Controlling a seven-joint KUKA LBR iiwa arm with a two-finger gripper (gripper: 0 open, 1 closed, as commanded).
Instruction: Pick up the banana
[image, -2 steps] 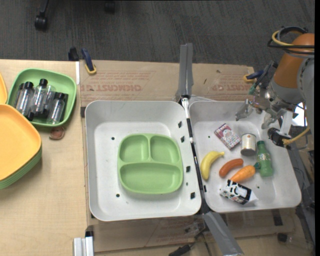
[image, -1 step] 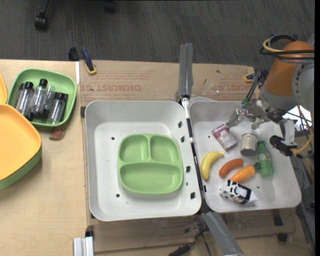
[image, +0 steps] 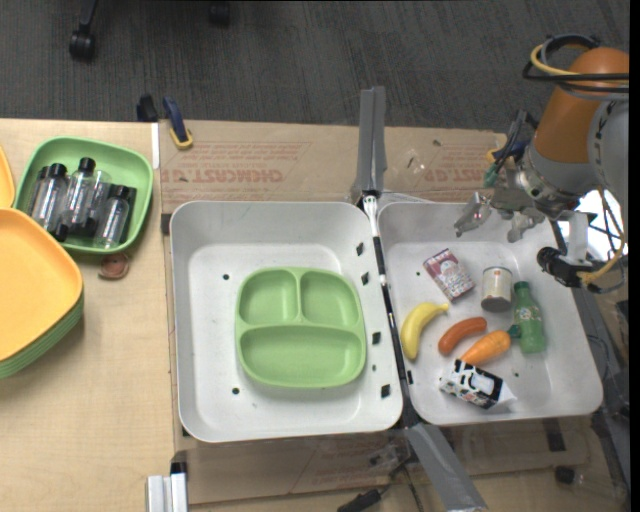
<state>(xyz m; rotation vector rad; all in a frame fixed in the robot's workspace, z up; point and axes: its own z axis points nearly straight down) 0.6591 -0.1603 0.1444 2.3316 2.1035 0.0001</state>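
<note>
A yellow banana (image: 420, 327) lies in the right bin (image: 560, 395), near that bin's left wall, curved and flat on the floor. My gripper (image: 492, 224) hangs over the bin's far right part, well up and to the right of the banana. Its two fingers stand apart and open, with nothing between them. The grey arm with the orange band (image: 590, 75) reaches in from the upper right.
Around the banana lie a red-and-white packet (image: 447, 273), a sausage (image: 462, 334), a carrot (image: 487, 347), a small can (image: 496, 288), a green bottle (image: 529, 318) and a black-and-white carton (image: 473, 384). The left bin (image: 200, 300) holds a green divided plate (image: 300, 329).
</note>
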